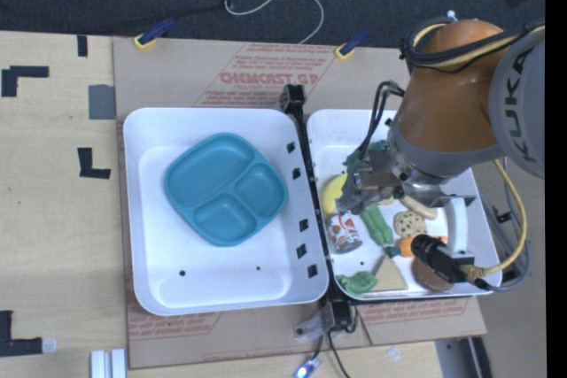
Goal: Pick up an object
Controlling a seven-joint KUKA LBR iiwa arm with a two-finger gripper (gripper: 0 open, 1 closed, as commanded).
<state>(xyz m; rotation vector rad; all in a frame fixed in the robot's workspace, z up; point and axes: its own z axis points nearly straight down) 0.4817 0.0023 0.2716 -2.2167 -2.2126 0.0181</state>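
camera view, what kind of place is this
Probably a robotics lab's grasping bench: a KUKA arm reaches over two white bins clamped on cardboard, one holding a blue divided plate, the other toy food.

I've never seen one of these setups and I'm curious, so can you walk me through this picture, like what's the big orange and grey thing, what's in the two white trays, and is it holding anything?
The big grey and orange thing is a robot arm, reaching in from the right of the picture. The camera is fixed above a bench and looks down at a slant.

On the bench sit two shallow white bins side by side. The left bin holds a blue plate with three compartments. The right bin holds a heap of small toy foods: a yellow banana, a green pod-like piece, a leafy green piece, a cracker-like disc and others I can't identify.

The arm's gripper is down in the right bin among those toys. From this angle I can't tell whether it holds anything.
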